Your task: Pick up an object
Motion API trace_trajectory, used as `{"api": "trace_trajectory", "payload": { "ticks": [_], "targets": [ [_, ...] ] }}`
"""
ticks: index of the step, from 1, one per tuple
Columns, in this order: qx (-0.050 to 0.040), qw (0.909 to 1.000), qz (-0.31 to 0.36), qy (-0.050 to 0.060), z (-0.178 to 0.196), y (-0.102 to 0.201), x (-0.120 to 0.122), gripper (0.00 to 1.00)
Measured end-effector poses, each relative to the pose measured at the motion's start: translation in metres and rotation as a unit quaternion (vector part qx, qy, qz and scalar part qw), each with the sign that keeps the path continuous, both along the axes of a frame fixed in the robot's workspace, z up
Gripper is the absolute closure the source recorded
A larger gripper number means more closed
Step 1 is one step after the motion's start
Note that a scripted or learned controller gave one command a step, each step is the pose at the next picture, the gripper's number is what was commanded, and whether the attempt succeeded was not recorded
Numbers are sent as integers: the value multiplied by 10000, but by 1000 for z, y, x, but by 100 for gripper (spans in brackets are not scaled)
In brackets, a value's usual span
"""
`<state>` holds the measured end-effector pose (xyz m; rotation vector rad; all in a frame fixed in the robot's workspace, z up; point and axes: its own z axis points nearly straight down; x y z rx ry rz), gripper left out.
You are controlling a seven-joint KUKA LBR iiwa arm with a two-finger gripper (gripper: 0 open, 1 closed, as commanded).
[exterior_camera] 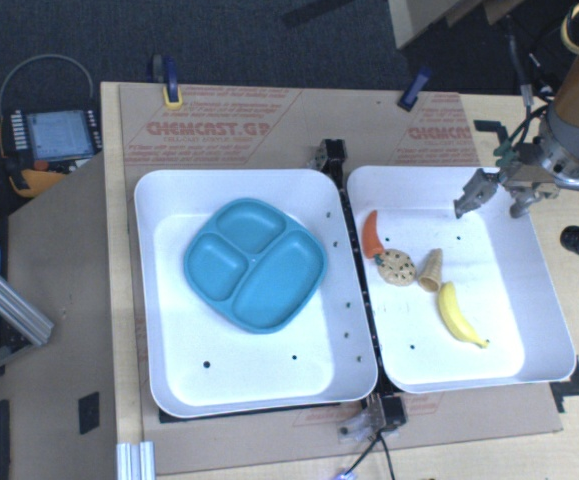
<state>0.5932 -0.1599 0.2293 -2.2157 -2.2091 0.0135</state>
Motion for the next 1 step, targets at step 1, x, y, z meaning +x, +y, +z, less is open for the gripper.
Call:
{"api": "trace_trajectory", "payload": {
  "ticks": [1],
  "targets": [
    [-13, 10000, 15, -70, 8, 0, 3, 0]
  ]
}}
